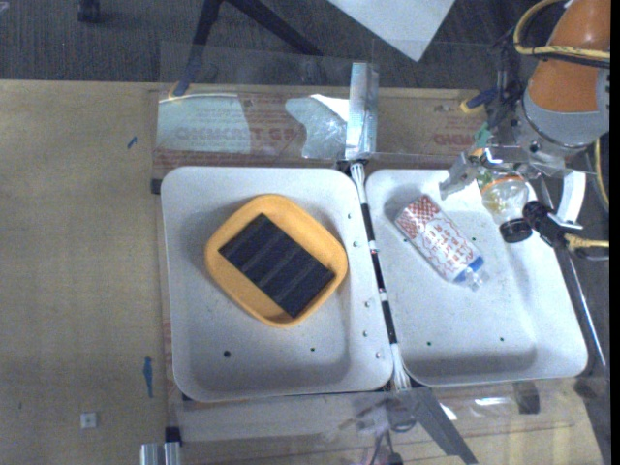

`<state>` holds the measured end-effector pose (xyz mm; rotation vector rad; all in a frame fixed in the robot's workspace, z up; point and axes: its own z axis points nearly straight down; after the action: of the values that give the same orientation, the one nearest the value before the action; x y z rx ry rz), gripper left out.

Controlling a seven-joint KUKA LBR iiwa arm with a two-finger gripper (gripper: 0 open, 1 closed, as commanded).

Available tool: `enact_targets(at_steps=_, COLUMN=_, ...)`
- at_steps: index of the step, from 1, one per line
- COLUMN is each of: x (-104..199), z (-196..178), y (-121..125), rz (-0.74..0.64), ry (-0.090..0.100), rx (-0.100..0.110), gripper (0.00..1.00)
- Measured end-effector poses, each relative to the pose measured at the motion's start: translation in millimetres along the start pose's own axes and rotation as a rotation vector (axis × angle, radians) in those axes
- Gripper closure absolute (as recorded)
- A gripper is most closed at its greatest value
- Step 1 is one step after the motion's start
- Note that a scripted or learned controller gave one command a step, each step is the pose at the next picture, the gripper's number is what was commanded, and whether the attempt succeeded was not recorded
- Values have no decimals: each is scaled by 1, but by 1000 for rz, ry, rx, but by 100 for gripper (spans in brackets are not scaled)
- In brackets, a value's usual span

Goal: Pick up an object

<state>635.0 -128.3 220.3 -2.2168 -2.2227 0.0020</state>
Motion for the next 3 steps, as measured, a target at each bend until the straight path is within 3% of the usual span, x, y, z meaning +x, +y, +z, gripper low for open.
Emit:
enact_targets(at_steps=1, x=1, z=100, y=-6, rz=-165, ry=-2, rx=-5, gripper=0)
enact_targets(at_steps=2, x=26, z=125, y=-11, rz=-257, ry=-9, rx=-20, gripper=0)
enact_targets(at_steps=3, x=24, z=115, y=-10, rz=-254, ry=-10, rx=-23, gripper=100)
